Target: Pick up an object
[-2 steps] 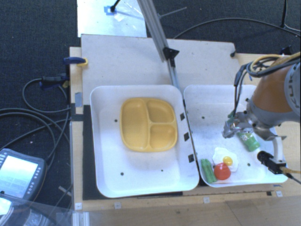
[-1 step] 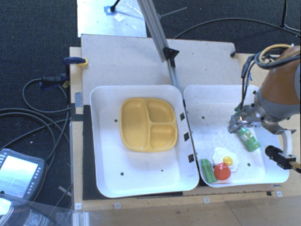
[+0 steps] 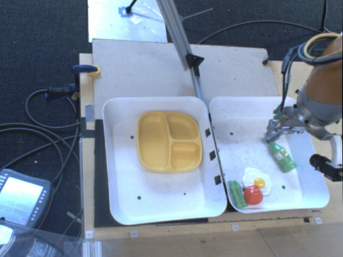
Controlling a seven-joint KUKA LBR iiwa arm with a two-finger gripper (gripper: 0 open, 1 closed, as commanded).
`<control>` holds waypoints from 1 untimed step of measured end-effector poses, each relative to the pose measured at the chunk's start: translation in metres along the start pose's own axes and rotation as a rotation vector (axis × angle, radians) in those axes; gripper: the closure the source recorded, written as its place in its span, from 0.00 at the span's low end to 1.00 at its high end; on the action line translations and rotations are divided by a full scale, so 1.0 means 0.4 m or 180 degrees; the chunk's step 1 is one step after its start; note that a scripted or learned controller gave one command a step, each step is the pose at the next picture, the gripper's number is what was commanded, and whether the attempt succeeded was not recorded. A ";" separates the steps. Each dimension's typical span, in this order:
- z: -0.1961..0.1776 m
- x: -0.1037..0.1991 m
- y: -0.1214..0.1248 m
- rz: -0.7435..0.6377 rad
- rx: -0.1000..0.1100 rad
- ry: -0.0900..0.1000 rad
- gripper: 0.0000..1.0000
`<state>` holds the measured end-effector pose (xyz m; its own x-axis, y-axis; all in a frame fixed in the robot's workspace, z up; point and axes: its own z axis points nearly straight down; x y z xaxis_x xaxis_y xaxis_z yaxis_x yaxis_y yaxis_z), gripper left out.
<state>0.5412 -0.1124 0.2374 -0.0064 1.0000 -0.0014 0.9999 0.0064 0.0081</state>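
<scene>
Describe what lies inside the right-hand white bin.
The right bin holds a green bottle, a fried egg, a tomato and a green vegetable. The pincer covers the bottle's top.

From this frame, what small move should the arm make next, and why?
Probably a short drop straight down onto the green bottle. The gripper sits right at the bottle's upper end in the right bin, and nothing shows between its tips yet. The fried egg, tomato and green vegetable lie farther toward the near rim, so the bottle looks like the closest target.
</scene>
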 end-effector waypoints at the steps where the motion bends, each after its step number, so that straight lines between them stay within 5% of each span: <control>1: 0.021 0.134 0.073 -0.0016 0.0011 0.0009 1.00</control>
<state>0.5700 -0.0586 0.2290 -0.0115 0.9999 0.0014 0.9999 0.0115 0.0047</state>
